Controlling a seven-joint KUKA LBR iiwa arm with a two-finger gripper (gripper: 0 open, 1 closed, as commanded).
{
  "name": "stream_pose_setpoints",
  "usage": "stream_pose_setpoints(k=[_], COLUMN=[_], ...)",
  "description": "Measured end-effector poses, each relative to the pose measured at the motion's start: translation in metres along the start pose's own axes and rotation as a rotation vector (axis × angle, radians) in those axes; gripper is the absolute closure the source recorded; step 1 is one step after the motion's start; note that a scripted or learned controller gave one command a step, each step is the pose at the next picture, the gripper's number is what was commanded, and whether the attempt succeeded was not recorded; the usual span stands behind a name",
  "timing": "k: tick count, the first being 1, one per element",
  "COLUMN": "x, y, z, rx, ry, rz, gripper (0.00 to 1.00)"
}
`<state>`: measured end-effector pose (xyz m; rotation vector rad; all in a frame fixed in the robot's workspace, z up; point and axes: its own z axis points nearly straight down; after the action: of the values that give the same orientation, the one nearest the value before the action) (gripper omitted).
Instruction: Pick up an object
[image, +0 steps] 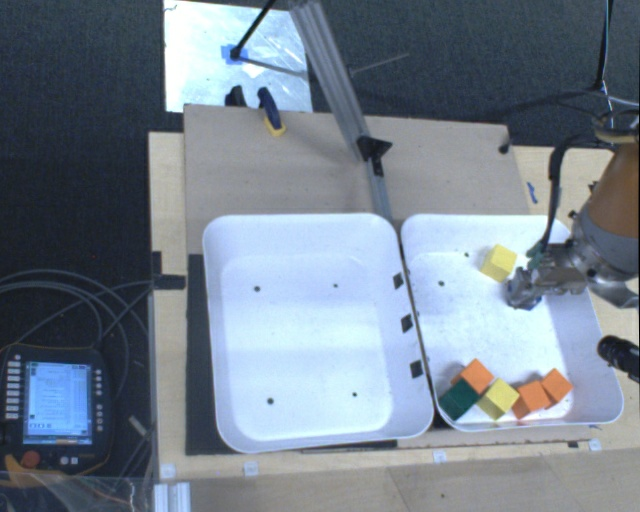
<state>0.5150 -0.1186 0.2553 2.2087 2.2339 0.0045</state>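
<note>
My gripper (522, 292) hangs over the right bin (440, 300), near its middle right. A yellow block (497, 262) lies just up and left of the gripper, apart from it. Along the bin's near edge sits a cluster: a dark green block (458, 400), an orange block (477, 375), a second yellow block (497, 398), and two more orange blocks (533, 396) (557, 384). Nothing shows between the fingertips.
The left bin (215, 300) lies beside the right one, with dark clips along the shared rim (405, 322). A grey pole (335, 75) slants in from the top. A teach pendant (55, 405) and cables lie at the far left.
</note>
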Motion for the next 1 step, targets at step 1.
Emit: stream_pose_setpoints(k=[1], x=[0.0599], y=[0.0025], z=[-0.0078], rx=[-0.002], ry=[0.000], rz=[-0.002], gripper=[1.00])
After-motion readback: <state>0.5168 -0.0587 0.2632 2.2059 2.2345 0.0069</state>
